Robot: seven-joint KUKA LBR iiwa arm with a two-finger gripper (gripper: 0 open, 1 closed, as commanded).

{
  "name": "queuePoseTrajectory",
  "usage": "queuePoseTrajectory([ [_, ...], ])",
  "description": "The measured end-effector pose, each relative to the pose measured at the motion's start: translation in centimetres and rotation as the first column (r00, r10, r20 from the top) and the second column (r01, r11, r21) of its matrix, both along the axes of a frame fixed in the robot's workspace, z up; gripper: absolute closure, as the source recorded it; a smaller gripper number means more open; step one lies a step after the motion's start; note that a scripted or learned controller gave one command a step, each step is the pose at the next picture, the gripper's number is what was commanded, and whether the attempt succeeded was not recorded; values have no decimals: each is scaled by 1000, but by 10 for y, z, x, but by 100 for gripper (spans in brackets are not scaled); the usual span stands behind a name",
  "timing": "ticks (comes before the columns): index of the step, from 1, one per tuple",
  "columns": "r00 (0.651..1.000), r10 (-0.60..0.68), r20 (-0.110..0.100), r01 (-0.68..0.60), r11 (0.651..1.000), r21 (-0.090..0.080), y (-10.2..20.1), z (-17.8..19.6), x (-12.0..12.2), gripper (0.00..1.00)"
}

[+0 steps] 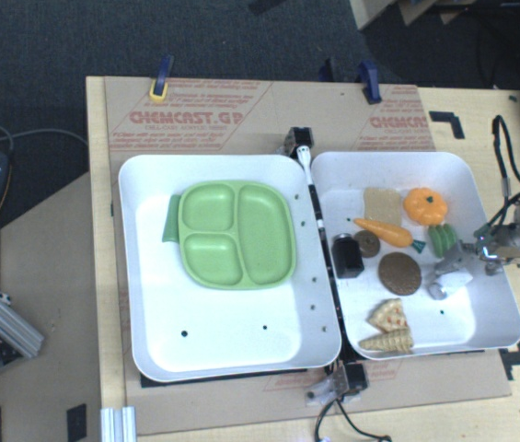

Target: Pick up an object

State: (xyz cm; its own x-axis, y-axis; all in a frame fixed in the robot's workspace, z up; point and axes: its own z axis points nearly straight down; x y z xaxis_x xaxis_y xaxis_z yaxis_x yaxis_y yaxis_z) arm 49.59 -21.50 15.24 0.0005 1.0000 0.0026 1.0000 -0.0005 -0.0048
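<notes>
A robot arm reached in from the right edge of the scene, low over the right-hand white bin [398, 162], with its wrist hardware just past that bin's right rim. Its gripper [445, 274] pointed leftward and downward into the bin, its grey fingers [438, 288] resting near the bin floor, just right of a round brown disc [398, 273]. Whether the fingers were spread or closed could not be told from this angle, and nothing could be seen held between them. The right bin held several small toy foods: an orange pumpkin [425, 205] near the upper right, a tan square slice [382, 204] to its left, an orange carrot [385, 232] lying slantwise below that slice, and a green piece [443, 238] just beside the gripper. A black block [347, 255] and a small dark round piece [367, 243] sat toward the bin's left side, close to the brown disc. Two pale tan pieces lay near the front wall, a wedge [389, 316] and a longer ridged one [387, 342] below it. The left-hand white bin [223, 339] sat touching the right bin and held a light green divided plate [237, 234] with three compartments, placed in the bin's upper half. Both bins rested on a brown board [195, 109] printed with red lettering
</notes>
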Motion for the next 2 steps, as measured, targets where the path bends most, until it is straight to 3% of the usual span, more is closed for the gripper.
queuePoseTrajectory([
  [1,1000,-1,1,1,1000,0,1,-63,2,0],
  [2,1000,0,6,0,1000,-1,1,-65,3,0],
])
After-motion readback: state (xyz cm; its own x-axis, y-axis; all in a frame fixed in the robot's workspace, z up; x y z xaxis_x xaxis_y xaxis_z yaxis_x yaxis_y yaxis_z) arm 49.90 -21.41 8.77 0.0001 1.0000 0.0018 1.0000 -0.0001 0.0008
